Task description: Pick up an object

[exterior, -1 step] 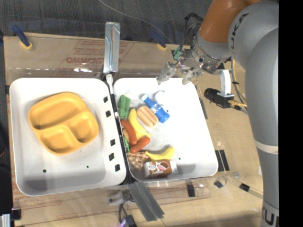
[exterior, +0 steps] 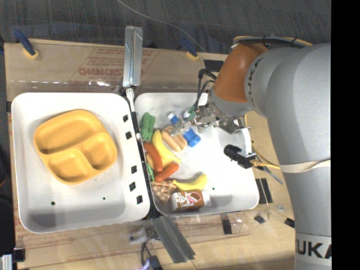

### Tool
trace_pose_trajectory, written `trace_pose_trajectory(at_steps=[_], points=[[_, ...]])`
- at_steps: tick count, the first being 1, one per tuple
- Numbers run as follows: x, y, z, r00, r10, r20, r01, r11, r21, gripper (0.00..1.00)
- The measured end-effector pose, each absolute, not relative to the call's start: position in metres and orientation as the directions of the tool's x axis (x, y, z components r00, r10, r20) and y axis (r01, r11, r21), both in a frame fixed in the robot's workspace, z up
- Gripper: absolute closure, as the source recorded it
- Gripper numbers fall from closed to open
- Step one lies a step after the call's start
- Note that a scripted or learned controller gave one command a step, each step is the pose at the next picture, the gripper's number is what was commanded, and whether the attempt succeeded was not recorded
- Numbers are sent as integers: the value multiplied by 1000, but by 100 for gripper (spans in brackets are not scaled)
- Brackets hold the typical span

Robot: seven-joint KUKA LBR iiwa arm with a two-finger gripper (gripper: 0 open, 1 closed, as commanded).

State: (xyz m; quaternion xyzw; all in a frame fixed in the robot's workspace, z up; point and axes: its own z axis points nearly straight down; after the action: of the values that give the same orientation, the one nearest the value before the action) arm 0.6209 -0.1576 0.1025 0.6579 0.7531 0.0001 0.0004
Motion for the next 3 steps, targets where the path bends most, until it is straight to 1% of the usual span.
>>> trace_pose_trajectory(at_steps=[1,2,3], points=[[622,-158,131,-100,995,-1,995,100,0,0],[624,-175,91,301,954,0,954,-301,-3,0],[624,-174,101,295,955,1,955,-295,-6,100]])
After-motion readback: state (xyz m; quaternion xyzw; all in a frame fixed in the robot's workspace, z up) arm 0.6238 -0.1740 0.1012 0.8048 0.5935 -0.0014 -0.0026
